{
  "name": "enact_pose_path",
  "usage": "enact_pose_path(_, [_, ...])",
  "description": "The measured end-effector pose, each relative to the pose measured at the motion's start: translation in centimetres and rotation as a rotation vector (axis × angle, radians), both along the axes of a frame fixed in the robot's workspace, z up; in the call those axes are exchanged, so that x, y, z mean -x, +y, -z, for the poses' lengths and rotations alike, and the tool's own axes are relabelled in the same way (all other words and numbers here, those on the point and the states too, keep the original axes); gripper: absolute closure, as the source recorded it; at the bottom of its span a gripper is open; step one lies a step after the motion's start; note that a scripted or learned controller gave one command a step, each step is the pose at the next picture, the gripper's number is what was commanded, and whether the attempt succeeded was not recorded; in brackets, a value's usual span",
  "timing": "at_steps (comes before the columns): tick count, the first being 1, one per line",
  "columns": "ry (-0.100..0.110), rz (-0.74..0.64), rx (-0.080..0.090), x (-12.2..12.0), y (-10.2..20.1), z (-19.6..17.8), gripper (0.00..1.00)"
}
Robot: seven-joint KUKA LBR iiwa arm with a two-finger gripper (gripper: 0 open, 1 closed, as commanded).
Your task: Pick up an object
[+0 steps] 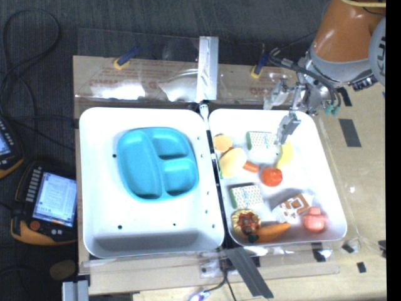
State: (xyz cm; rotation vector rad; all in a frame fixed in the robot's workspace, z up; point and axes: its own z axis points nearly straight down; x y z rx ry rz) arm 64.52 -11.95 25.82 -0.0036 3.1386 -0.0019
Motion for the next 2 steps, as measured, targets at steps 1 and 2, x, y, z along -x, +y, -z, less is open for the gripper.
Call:
enact_pose_path(1, [0.002,0.237,-0.001,2.5,-5.0,12.8,0.0])
enact_pose_path(2, [-0.018,0.734,-0.002,-0.8,-3.8,16.3,0.0])
